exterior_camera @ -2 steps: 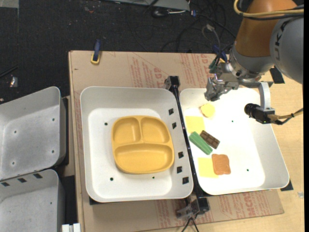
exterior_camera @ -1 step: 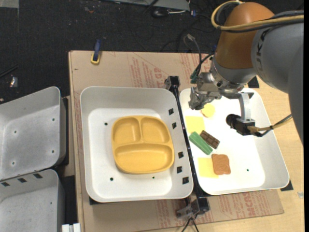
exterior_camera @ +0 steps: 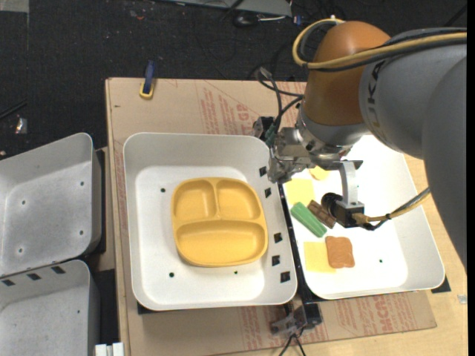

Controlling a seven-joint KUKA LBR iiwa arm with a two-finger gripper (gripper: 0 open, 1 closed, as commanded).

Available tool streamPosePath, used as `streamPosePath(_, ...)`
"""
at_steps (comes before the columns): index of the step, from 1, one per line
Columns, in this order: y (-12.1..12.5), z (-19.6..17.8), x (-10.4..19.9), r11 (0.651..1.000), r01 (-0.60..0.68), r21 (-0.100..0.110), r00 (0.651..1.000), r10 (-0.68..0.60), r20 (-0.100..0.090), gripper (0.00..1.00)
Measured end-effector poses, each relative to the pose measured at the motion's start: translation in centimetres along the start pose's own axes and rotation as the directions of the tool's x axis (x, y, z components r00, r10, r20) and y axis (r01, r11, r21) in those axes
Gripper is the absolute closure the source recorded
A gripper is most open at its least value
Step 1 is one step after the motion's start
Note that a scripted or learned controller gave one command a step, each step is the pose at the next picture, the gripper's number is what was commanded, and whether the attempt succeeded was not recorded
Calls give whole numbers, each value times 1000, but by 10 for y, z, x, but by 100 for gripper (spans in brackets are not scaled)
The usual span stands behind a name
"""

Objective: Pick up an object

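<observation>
In the right bin lie a green stick, a dark brown piece beside it, an orange-brown slab on a pale yellow square, and a yellow-green piece. My gripper hangs over that bin's left part, just above the yellow-green piece. Its fingers stand apart, one near the wall between the bins and the other to the right, with nothing held between them. A yellow divided plate fills the middle of the left bin.
The bulky grey arm with its orange band covers the right bin's far side. Grey trays lie off the bench at the left. A small blue and yellow tool sits at the board's far left corner. Cables hang by the wrist.
</observation>
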State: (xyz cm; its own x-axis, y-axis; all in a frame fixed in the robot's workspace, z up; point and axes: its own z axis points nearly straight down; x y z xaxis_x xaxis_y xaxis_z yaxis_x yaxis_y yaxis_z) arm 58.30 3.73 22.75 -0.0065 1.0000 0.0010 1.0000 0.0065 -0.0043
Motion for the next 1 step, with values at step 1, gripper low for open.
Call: streamPosePath(1,-8,2,47,1000,1,-2,1000,-1,-1,100)
